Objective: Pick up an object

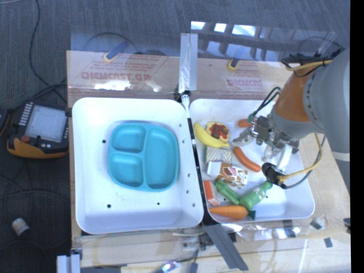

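Tool (263, 134): we saw it low in the right white bin (296, 201), centre-right of frame; grip state unclear.
Nearest item: orange plastic sausage (246, 158).

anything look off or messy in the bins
Nothing looks spilled or broken. The toy food, including a banana, a carrot and a green bottle, lies heaped against the right bin's left side, while the blue plate sits squarely in the left bin.
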Controlling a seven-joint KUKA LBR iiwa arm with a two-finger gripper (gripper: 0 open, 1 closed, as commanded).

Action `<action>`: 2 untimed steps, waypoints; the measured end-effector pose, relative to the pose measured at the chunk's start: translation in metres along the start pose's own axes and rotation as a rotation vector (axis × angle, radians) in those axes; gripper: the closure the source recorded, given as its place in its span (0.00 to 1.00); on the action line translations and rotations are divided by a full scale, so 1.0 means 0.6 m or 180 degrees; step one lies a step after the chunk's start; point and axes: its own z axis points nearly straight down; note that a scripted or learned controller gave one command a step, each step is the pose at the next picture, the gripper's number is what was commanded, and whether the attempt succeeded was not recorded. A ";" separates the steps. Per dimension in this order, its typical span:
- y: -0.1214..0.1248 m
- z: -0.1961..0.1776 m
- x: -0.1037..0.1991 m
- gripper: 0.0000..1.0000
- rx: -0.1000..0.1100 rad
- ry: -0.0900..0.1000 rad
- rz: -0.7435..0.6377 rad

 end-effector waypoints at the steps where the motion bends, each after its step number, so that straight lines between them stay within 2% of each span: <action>1: -0.070 -0.002 -0.007 0.00 -0.0015 0.0001 -0.0243; 2: -0.071 -0.016 -0.006 1.00 -0.0001 0.0007 -0.0243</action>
